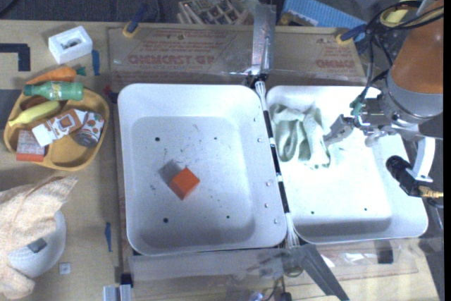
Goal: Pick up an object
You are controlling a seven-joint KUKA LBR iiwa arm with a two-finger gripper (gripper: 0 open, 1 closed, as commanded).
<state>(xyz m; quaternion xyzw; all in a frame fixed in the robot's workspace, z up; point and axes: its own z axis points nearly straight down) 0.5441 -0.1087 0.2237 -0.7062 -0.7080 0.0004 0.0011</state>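
An orange block [185,182] lies in the left bin [141,109], a little left of its middle, with a grey shadow beside it. In the right bin [352,201] a crumpled pale green cloth [299,134] sits at the back left. My gripper [338,130] reaches in from the right and hangs at the cloth's right edge, low over the bin floor. Whether it touches the cloth is unclear. The grey arm with its orange band [423,67] rises behind it at the right.
A ridge [271,151] divides the two bins. Left of the bins stands a yellow bowl [56,158] of toy food, with a white box [70,44] behind it and a beige cloth [32,222] in front. Cardboard [183,53] lines the back edge.
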